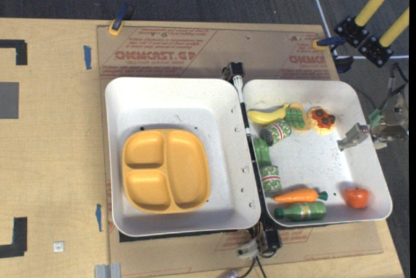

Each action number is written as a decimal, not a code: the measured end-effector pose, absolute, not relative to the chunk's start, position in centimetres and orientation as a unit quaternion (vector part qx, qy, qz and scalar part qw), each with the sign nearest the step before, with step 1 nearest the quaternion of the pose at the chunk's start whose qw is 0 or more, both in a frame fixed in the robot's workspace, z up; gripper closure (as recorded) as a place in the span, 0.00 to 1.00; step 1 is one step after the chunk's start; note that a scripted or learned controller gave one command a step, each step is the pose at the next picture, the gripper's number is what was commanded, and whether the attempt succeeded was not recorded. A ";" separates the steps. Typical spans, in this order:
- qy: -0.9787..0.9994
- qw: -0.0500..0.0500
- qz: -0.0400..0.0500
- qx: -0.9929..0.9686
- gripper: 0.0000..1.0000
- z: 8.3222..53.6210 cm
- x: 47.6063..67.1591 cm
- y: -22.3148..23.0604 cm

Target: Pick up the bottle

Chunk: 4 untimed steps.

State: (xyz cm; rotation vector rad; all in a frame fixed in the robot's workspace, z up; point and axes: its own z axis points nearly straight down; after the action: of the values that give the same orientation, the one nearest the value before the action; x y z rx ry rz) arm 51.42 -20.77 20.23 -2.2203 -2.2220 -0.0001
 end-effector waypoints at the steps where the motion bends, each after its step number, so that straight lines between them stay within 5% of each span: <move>1: -0.708 -0.001 -0.001 -0.707 1.00 21.3 51.5 -20.8; 2: -0.858 -0.002 0.000 -0.513 1.00 36.3 52.3 -19.7; 3: -0.961 -0.004 0.000 -0.275 1.00 46.3 55.4 -22.4; 4: -0.961 -0.004 0.000 -0.275 0.00 46.3 55.4 -22.4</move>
State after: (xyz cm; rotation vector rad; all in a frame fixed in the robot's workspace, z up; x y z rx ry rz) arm 55.39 -22.38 46.29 -0.8660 -3.0277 0.0009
